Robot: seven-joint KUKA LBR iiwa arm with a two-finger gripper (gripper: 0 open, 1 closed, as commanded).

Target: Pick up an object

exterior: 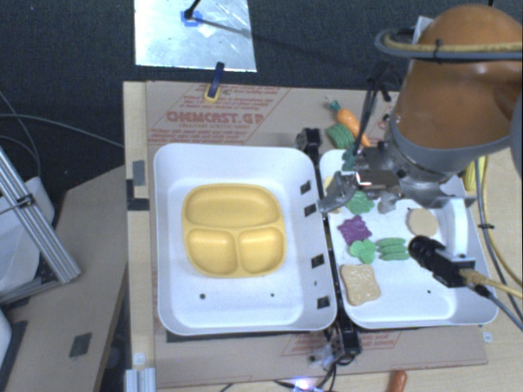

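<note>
Hovering low over the upper left part of the right bin point(458, 309), the gripper point(350, 188) shows nothing between its fingers, and whether they are spread or closed cannot be told from this angle. Candidate objects lie just below it: purple piece point(355, 229), green pieces point(391, 248), toast-shaped piece point(359, 283). Judgement: pick not yet achieved; grasp and lift outstanding.

You lose the back of the right bin point(458, 305) under the arm point(458, 80), whose orange bulk is cut off by the top and right edges. The green piece point(357, 203) beside the gripper point(347, 190) is half covered (finger state unreadable).
</note>
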